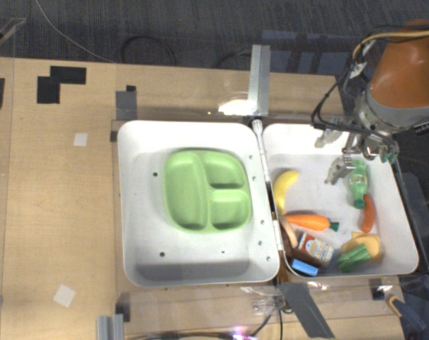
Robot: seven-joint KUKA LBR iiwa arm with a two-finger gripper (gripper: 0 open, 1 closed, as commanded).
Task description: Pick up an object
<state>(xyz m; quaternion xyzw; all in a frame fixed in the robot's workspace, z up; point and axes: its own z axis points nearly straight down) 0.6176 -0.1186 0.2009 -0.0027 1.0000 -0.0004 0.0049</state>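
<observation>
The carrot (310, 222) lies left-right, green tip pointing right; open floor above it. The claw's (340, 170) state I cannot tell.

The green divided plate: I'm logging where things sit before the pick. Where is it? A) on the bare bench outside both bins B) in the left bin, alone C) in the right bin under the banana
B: the green divided plate lies in the left bin, while the banana lies in the right bin.
</observation>
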